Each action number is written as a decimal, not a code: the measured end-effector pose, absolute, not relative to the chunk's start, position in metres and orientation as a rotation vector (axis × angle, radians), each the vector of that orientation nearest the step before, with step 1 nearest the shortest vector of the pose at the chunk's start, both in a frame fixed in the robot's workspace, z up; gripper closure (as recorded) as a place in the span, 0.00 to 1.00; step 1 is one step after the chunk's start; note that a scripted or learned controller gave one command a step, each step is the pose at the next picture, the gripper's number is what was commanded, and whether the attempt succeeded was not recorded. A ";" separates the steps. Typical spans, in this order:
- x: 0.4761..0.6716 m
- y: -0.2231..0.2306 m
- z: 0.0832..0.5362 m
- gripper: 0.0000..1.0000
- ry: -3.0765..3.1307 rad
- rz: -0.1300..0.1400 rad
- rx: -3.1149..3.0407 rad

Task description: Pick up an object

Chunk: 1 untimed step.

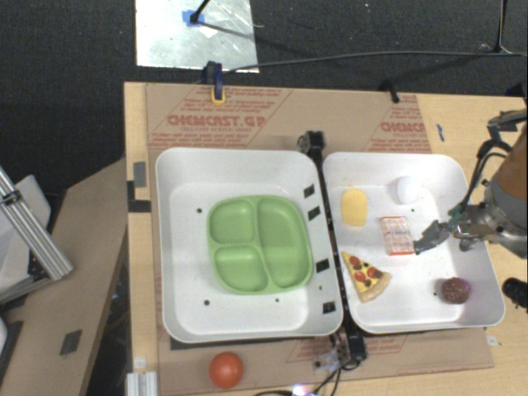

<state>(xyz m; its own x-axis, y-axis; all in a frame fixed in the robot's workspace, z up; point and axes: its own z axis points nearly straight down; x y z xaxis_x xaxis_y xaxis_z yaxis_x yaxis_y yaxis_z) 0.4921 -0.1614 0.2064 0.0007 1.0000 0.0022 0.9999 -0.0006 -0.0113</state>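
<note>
Where claw point(427, 239) hovers, carton point(396, 235) beside, pizza point(365, 274) near

Even, diffuse overhead light; scene bright overall. The two shallow white plastic bins point(247, 172) read near blown-out, their floors almost without tone. Shadows faint and short: a soft one under the green four-compartment plastic plate point(260, 244), a thin dark edge beneath the grey arm's two-finger gripper point(429, 238). Crinkled silver foil sheet point(196, 21) at top shows patchy glare. Black fabric backdrop point(66, 56) grainy, low detail. Printing on the brown cardboard sheet point(247, 110) legible but soft. Overall resolution low; small objects slightly blurred. Arm at right edge softest.
</note>
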 end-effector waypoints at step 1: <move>0.495 -0.161 0.213 0.00 -2.225 -0.001 -2.218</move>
